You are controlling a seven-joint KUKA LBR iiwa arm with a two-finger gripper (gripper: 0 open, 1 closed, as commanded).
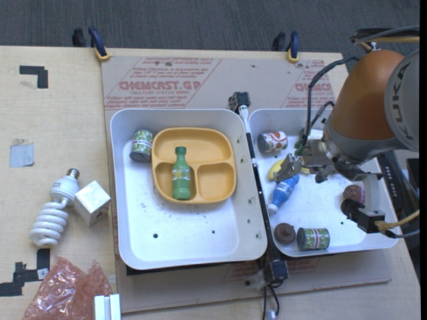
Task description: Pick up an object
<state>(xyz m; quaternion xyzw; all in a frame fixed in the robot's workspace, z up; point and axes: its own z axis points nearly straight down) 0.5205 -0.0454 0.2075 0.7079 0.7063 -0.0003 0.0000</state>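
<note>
Blue bottle (pixel 283 193) lies tilted in the right bin (pixel 333 242), touching a yellow object (pixel 277 173); gripper (pixel 291 166) sits just above both; its state cannot be told.

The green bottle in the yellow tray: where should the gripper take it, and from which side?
Probably from straight above, fingers across the middle of the green bottle. It lies flat in a compartment of the yellow tray, cap toward the far edge, with bare tray floor on both long sides for the fingers.
</note>
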